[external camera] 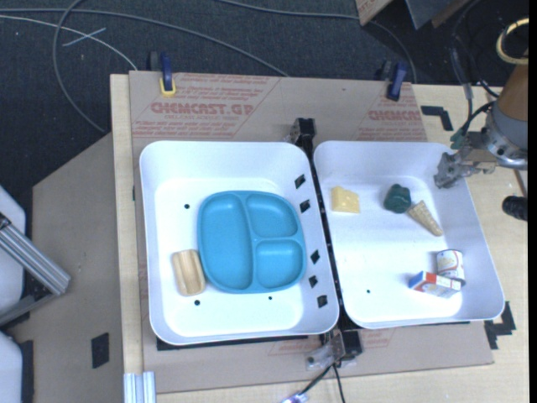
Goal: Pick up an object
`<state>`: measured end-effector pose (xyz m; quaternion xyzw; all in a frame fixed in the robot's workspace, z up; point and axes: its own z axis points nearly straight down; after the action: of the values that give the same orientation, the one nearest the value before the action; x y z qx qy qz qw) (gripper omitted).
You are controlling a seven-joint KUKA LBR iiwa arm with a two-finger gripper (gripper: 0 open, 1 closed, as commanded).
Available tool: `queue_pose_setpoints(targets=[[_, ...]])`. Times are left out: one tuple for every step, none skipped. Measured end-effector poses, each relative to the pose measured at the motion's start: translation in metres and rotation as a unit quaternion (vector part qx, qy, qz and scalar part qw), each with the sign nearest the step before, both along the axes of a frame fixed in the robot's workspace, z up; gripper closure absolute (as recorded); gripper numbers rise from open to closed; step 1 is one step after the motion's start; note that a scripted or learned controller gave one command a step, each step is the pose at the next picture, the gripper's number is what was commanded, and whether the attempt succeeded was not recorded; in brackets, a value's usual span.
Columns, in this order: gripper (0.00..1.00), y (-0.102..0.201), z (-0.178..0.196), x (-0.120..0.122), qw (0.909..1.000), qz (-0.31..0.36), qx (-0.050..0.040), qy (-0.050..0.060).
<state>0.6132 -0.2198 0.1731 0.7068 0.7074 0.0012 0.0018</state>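
At the near edge of the bench (252,355), a metal clip (334,353) is being seen at the seam where the two white bins meet. Just beyond it, the right bin (377,300) is holding a small red, white and blue carton (441,274), which is lying on its side near the bin's near right corner. Farther in, a tan cone-shaped piece (425,217) is lying tilted, and a dark green lump (398,198) is sitting just beside it, to its left. A pale yellow wedge (345,200) is resting apart from these, close to the bin's left wall.

The left bin (168,309) is being taken up largely by a blue divided plate (251,241), which is lying flat with three compartments showing. A tan bread-like piece (188,272) is lying just beside the plate's near left edge, on the bin floor rather than on the plate.

At the far right corner of the right bin, the gripper (450,169) is being held over the rim, well apart from the carton and near, but not touching, the green lump and the cone. Nothing is being seen between its tips; whether it is spread wide or closed cannot be told. The grey arm (510,124) is reaching in from the right.

At the far edge of the bench, a yellow and blue clamp (167,74) and a blue clamp (395,81) are gripping the brown board (252,107).
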Motion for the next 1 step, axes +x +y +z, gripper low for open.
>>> queue_pose_setpoints(targets=[[1.0, -0.0005, 0.0641, 0.0063, 1.0, 0.0, -0.0007, -0.002]])
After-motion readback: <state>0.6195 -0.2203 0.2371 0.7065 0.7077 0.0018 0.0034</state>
